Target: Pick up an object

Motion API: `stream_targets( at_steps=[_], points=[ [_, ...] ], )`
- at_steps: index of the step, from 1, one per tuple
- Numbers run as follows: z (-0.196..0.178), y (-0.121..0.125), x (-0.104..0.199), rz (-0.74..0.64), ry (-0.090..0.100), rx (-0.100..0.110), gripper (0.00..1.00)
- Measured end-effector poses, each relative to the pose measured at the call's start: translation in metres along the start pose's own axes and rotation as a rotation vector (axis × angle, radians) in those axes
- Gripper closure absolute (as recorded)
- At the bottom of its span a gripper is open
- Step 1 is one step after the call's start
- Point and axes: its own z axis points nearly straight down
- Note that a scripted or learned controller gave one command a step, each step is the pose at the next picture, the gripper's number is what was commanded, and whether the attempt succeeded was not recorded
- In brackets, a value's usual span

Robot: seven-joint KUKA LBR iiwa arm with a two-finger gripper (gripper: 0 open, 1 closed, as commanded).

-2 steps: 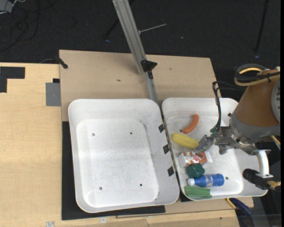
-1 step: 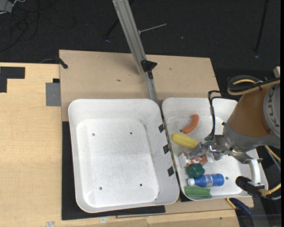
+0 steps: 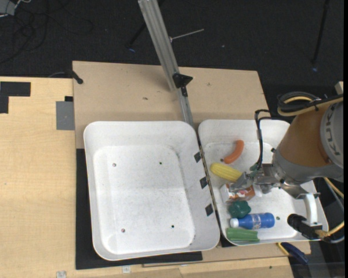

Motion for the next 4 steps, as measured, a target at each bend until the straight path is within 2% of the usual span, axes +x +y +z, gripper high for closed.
stream_targets(
  at_steps=[1,2,3,4],
  points=[
    [-0.008,0.0,-0.001,0.009,0.002,0.001,1.0],
    [-0.065,-0.002,-0.011,0.002,0.0,0.016,1.0],
    [-0.128,0.0,-0.015,0.0,0.0,0.014,1.0],
    [-0.137,0.001,-0.016,-0.002,0.001,0.019,1.0]
  ],
)
